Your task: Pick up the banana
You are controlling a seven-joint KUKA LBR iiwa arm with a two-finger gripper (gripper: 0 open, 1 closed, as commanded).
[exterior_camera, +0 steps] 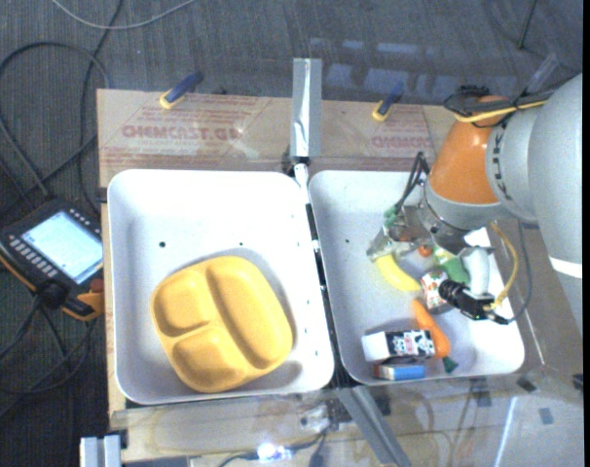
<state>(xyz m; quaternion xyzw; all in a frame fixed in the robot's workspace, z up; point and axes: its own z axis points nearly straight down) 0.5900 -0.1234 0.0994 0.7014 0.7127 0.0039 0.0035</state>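
We've got the gripper (404, 233) sitting right over the banana (400, 272) in the right bin (349, 290); grip state, can't tell.

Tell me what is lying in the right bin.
In the right bin: the banana beneath the gripper, a carrot, a small white carton and a blue item. The arm covers part of the banana and the bin's far right corner.

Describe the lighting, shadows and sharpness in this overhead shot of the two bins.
Camera view: even, soft lighting, with the white bins bright but not blown out; the yellow tray casts a faint shadow to its lower right; the image is coarse and slightly soft, so the claw over the banana blurs into clutter; the arm is washed pale.
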